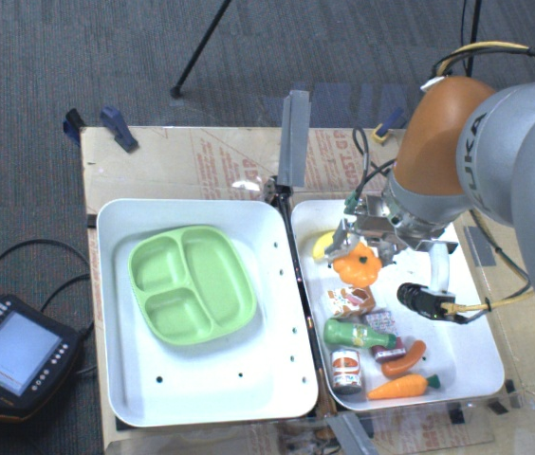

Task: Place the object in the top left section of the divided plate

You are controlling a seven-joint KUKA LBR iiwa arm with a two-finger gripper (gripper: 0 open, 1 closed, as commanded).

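- Dark grey carpet surrounds desk carrying two white bins.
- End effector sits over orange round toy fruit in right bin; grip state: cannot tell.
- Confirm hold before lifting clear of neighbouring toys.
- Target: upper-left section of green divided plastic plate, left bin.

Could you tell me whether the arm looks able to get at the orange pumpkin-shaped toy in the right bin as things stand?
Probably yes. The gripper is already right over the orange toy, with nothing lying on top of it. The yellow piece and the snack packet crowd its sides, which might hinder a clean grasp.
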